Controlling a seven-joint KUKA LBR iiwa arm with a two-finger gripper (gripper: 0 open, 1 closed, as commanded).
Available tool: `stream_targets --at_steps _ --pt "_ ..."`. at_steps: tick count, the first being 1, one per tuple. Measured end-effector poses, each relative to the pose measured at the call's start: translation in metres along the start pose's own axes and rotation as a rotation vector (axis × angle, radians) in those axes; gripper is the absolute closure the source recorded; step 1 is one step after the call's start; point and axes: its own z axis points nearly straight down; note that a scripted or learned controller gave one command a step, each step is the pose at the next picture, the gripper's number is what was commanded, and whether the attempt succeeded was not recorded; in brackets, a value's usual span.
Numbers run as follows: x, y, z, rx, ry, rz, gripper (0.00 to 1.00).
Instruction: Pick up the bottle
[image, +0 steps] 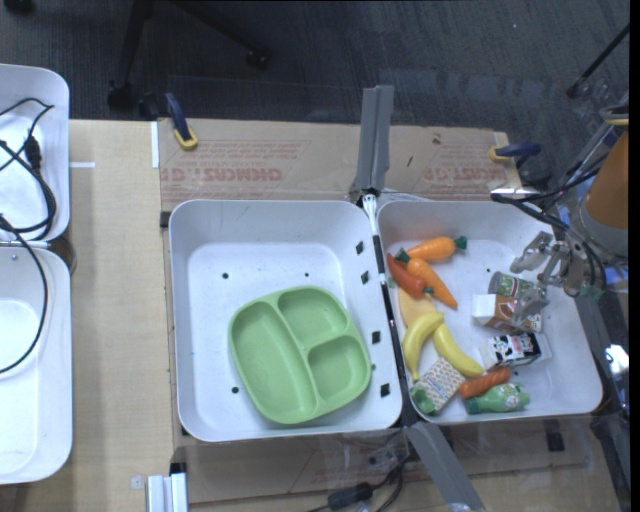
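Landmark: the green divided plate (299, 352), which lies in the left bin (190, 300).
Right bin (590, 395): sits directly right of the plate's bin, the two touching along a shared rim.
Bottle (499, 399): green, lying on its side at the near edge of the right bin, well to the right of the plate and slightly nearer the camera than the plate's centre.
Bottle neighbours: an orange carrot (484, 381) lies against its upper side; a patterned packet (438, 383) lies just on its plate side.
Bananas (432, 343): two yellow ones, between the plate and the bottle.
Carrots, far group (425, 265): right of the plate and farther from the camera, near the shared rim.
Cartons: a small brown-and-white pack (514, 303) and a black-and-white carton (515, 349) lie beyond the bottle, away from the plate.
Gripper (550, 262): at the far right side of the right bin, well apart from the bottle, above the brown-and-white pack.
Finger state: cannot be determined from this view; nothing is seen between them.
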Motion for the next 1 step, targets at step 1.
stream_targets --at_steps 1 --pt "-0.0446 0.0146 0.0219 -0.003 -0.018 0.248 0.00"
